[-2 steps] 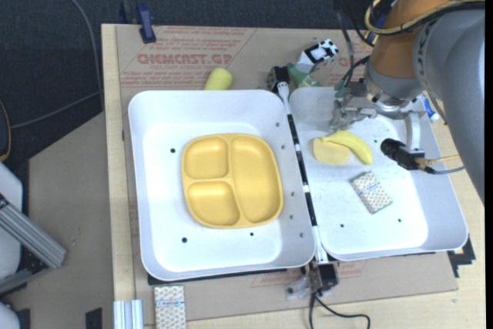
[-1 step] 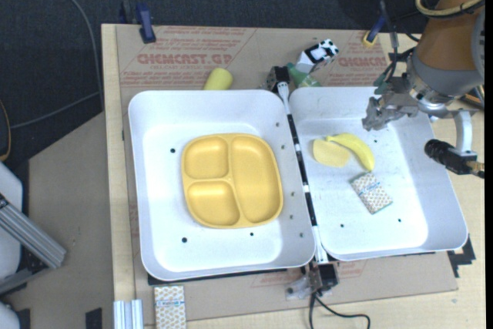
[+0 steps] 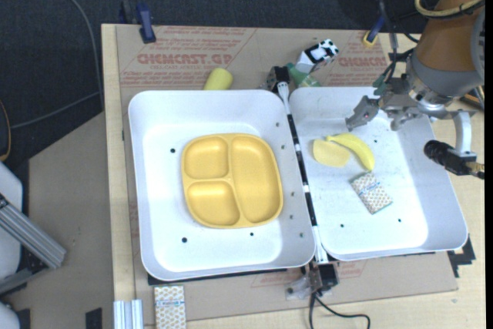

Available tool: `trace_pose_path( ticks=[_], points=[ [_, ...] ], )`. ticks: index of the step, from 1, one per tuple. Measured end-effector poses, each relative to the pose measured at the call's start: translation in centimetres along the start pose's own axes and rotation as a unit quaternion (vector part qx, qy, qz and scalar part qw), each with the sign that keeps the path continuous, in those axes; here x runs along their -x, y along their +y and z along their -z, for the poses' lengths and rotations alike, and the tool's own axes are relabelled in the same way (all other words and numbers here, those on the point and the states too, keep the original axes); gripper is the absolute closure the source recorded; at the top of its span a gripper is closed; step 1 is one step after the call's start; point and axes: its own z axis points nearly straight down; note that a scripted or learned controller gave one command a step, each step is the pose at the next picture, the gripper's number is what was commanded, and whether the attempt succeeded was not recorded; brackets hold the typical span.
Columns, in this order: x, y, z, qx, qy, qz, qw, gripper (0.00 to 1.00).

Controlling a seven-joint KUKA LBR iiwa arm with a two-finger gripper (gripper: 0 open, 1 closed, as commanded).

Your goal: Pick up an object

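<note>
While my claw [image 3: 379,112] hangs over the far side of the right bin [image 3: 431,231], its fingers look spread and grip nothing. The banana [image 3: 356,149] lies mid-bin beside a yellow slice [image 3: 330,154], with a patterned packet [image 3: 371,193] nearby.

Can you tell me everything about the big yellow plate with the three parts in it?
The yellow plate is a rounded-square tray that looks like smooth plastic. Raised ridges split it into three compartments: two smaller ones on its left side, one above the other, and one long one on its right. All three look bare. It lies flat and right side up, turned slightly askew, near the middle of the left bin, resting on the bin's white floor. Nothing else touches it.
</note>
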Motion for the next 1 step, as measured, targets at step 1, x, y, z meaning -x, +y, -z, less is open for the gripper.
trace_pose_path(
  ticks=[1],
  points=[
    [1.63,0.52,-10.26,-0.001,0.0,0.0,1.0,0.0]
  ],
)
